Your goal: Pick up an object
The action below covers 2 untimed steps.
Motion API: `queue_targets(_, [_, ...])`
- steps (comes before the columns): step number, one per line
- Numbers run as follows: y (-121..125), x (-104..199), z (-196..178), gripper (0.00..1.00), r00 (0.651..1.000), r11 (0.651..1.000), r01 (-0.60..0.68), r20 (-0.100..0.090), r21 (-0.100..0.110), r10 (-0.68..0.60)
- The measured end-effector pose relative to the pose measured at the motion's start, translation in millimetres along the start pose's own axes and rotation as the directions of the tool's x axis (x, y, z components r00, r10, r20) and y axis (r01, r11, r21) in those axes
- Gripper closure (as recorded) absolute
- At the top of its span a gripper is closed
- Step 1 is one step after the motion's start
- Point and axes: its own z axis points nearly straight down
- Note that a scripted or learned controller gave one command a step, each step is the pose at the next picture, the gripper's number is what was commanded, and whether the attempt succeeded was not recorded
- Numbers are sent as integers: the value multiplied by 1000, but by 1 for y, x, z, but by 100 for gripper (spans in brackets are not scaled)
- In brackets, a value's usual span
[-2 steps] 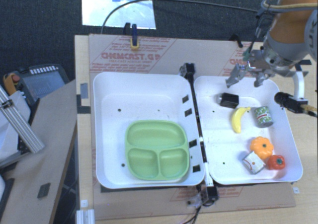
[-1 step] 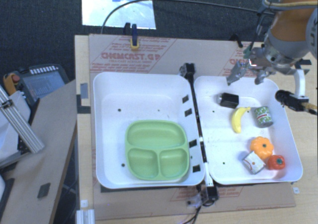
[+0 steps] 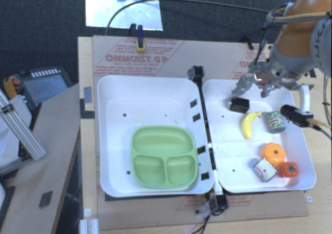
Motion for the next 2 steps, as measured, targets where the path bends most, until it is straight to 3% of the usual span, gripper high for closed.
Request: queue_targets(2, [1,-8,122,0,1000,1000,0,-1,1,0])
